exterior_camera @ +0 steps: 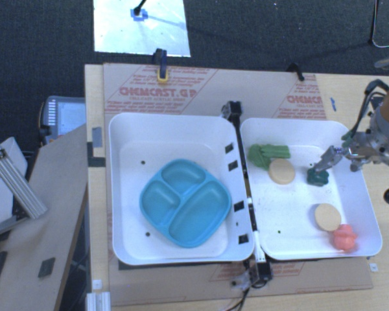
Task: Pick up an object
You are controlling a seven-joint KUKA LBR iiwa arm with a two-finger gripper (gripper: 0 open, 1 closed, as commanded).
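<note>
Two shallow white bins are seen side by side on the surface. In the left bin [126, 173] a blue divided plate [185, 201] is laid flat. In the right bin [356, 193] five things are scattered: a green leafy piece [268, 153] near the back left, a round tan disc [282, 172] just beside it, a small dark teal object [318, 177] near the middle, a second tan disc [327, 216] towards the front, and a pink object [344, 237] touching that disc at the front right corner. The gripper [323, 164] is reached in from the right and is placed just above the dark teal object; whether the jaws are apart or together cannot be told, nor whether the object is gripped.
</note>
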